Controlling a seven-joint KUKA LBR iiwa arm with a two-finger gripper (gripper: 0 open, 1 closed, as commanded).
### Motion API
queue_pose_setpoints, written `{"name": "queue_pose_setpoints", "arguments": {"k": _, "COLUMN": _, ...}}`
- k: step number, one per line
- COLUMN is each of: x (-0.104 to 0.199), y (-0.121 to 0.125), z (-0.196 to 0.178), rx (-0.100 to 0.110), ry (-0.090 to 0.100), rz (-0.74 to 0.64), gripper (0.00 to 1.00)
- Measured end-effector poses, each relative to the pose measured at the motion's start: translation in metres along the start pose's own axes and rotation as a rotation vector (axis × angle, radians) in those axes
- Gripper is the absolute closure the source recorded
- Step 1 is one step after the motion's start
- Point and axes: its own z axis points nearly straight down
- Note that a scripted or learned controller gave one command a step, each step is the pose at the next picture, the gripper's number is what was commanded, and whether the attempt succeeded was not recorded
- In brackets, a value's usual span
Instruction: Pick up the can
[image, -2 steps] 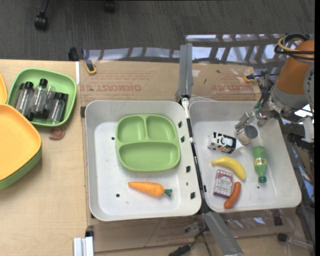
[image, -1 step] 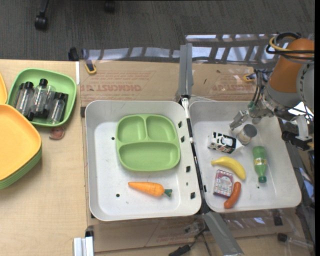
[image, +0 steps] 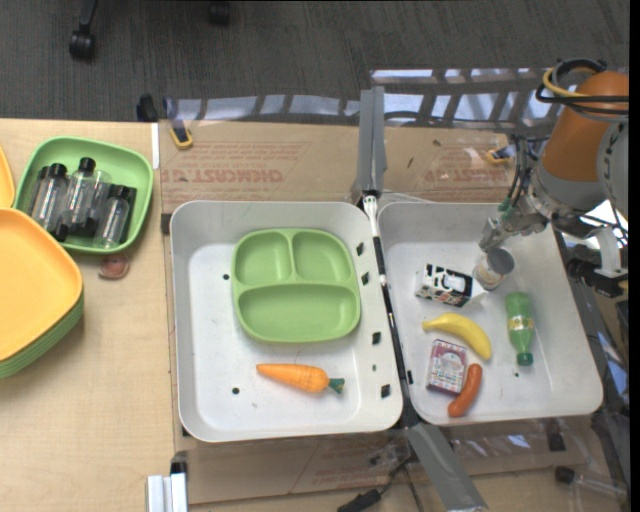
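Observation:
The can (image: 492, 270) is a small tan cylinder with a greyish top, standing in the right bin (image: 580, 400) near its back middle. My gripper (image: 496, 243) reaches in from the upper right and sits directly over the can, touching or nearly touching its top. The grey arm with its orange band (image: 588, 130) rises behind it at the right edge. The gripper body hides where it meets the can, so a hold on the can is not visible.
Near the can lie a black-and-white carton (image: 443, 286), a banana (image: 460, 334), a green bottle (image: 519, 326), a pink box (image: 446, 366) and a red sausage (image: 465, 390). The left bin (image: 200, 400) holds a green divided plate (image: 296, 284) and a carrot (image: 296, 377).

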Motion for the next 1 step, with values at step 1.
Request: {"name": "queue_pose_setpoints", "arguments": {"k": 1, "x": 0.0284, "y": 0.0061, "z": 0.0103, "rx": 0.003, "ry": 0.002, "rz": 0.064, "gripper": 1.00}}
